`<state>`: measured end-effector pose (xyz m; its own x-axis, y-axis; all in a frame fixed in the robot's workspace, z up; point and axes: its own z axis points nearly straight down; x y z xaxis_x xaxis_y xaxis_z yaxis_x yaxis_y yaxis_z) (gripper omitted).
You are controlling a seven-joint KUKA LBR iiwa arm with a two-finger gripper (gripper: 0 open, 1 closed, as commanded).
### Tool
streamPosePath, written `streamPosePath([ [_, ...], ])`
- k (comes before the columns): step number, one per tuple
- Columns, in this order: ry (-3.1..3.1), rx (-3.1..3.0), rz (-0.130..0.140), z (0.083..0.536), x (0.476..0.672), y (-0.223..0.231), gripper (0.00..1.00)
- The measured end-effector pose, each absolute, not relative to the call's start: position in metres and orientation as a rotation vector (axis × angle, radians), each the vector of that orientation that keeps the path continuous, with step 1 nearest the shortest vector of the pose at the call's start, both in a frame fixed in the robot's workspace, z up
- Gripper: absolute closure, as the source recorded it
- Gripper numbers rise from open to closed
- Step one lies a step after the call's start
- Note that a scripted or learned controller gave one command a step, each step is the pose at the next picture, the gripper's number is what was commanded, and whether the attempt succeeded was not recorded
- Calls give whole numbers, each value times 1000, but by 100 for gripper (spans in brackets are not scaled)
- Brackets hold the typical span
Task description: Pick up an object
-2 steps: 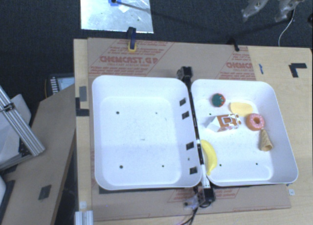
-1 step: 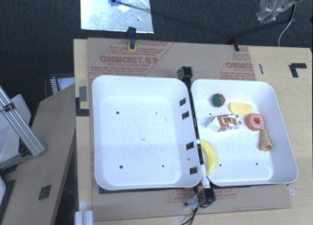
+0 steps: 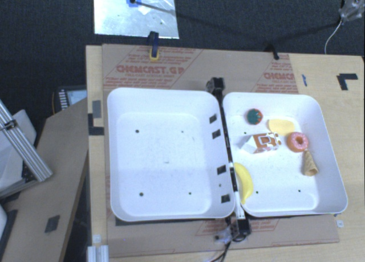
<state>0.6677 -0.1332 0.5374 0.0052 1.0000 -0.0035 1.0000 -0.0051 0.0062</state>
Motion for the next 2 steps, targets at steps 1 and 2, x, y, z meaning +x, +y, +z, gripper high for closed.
streamPosePath([
  [1,2212,2223,0,535,668,-207,100],
  [2,2220,2217,2,536,668,-206,100],
])
